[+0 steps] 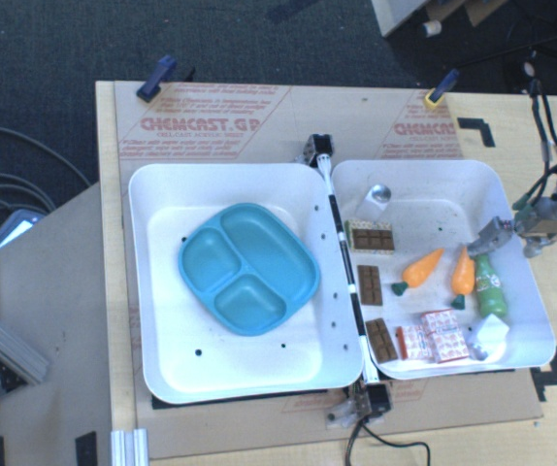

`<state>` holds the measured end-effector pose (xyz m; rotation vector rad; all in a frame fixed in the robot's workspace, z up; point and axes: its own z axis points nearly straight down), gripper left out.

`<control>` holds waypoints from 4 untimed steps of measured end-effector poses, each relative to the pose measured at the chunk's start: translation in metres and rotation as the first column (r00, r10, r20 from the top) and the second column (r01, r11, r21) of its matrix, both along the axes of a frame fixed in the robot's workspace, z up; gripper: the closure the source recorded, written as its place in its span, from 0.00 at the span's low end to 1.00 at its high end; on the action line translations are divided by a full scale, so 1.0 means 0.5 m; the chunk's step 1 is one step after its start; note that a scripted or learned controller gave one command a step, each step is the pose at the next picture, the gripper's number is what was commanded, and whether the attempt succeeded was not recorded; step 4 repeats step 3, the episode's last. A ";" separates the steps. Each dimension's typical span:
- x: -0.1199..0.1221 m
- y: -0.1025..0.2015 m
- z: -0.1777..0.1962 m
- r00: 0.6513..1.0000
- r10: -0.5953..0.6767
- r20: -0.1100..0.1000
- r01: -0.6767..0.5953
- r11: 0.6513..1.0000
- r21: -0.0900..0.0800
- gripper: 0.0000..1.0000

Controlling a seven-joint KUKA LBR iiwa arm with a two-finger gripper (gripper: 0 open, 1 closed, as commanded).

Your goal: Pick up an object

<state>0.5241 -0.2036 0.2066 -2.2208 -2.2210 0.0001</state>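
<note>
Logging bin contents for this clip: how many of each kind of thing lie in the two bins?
Blue tray: 1
Carrots: 2
Chocolate bars: 3
Green bottle: 1
Red-and-white packet: 1
Silver piece: 1
Total: 9

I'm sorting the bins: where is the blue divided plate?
The blue divided plate lies in the middle of the left bin, alone, across the divider from the chocolate bars.

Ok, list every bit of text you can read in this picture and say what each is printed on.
"CHEMCAST GP": red print on the brown sheet behind the left bin.
Same red print behind the right bin: partly cut off, unreadable.
Small print beneath both: too blurred.
Red-and-white packet: pattern too small.
Green bottle label: unreadable.
</note>
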 end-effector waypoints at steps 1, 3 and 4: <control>0.071 0.009 -0.233 1.000 0.002 0.013 -0.002 1.000 -0.006 0.00; 0.212 0.243 -0.042 1.000 0.003 0.002 -0.003 1.000 0.001 1.00; 0.212 0.243 -0.042 1.000 0.003 0.002 -0.003 1.000 0.001 1.00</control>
